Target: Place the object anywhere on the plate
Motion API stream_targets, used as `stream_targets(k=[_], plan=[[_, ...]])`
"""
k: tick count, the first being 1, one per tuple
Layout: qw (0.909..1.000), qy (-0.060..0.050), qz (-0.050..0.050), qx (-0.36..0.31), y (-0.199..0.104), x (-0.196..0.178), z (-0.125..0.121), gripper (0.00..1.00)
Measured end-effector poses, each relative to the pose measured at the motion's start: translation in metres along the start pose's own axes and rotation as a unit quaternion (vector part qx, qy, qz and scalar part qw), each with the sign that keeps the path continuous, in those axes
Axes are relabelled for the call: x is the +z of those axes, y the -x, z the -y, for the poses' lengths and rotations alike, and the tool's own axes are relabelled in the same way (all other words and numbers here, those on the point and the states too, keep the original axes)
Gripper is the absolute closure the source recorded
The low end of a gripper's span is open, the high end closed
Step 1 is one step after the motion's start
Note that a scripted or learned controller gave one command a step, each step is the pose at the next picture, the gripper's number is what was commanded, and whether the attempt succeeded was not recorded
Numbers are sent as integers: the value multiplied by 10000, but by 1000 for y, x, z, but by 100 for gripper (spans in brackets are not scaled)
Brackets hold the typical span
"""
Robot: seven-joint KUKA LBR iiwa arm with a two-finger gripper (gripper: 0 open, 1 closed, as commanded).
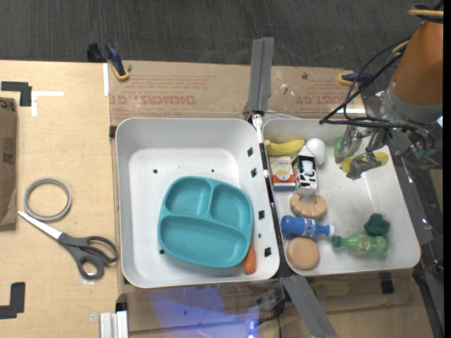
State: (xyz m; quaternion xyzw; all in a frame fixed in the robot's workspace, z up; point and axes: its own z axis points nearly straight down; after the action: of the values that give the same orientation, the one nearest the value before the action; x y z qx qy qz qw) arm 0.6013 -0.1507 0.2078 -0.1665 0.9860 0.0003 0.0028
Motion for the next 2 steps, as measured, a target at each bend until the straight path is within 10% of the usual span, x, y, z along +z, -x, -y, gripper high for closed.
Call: stream_targets(k=[2], plan=[[9911,8,-13,-1334,6,16,-127,100]])
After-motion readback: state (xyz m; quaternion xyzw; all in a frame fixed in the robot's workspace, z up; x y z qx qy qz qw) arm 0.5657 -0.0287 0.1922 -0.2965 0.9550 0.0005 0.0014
